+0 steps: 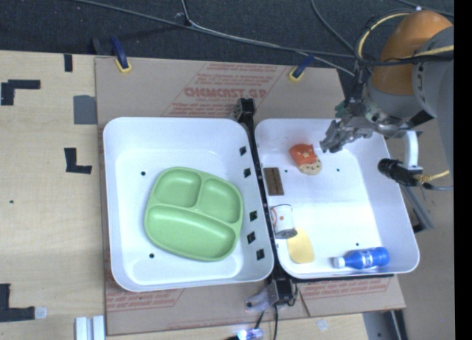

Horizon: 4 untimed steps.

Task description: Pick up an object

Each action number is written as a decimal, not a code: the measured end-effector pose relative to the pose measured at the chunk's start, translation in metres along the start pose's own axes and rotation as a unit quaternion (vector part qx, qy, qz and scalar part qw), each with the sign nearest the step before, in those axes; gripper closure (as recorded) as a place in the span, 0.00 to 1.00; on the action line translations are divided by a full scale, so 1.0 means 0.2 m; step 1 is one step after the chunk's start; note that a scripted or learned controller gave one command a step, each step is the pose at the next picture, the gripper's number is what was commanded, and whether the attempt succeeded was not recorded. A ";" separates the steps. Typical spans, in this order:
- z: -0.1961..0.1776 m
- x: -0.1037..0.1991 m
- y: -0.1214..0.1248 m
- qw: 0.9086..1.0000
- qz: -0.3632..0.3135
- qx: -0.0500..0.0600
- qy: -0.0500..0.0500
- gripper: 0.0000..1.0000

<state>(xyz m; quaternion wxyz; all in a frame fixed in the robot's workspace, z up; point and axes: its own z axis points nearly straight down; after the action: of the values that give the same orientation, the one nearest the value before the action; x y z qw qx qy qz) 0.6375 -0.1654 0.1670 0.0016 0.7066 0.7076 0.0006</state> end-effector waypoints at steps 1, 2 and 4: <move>-0.19 0.00 0.00 1.000 0.000 0.001 0.000 1.00; -0.24 0.26 -0.06 1.000 -0.002 0.002 0.002 1.00; -0.27 0.82 -0.12 1.000 -0.003 0.002 0.002 1.00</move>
<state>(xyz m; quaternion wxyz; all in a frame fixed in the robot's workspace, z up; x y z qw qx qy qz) 0.6122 -0.0019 0.2197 -0.0011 0.7043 0.7099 0.0006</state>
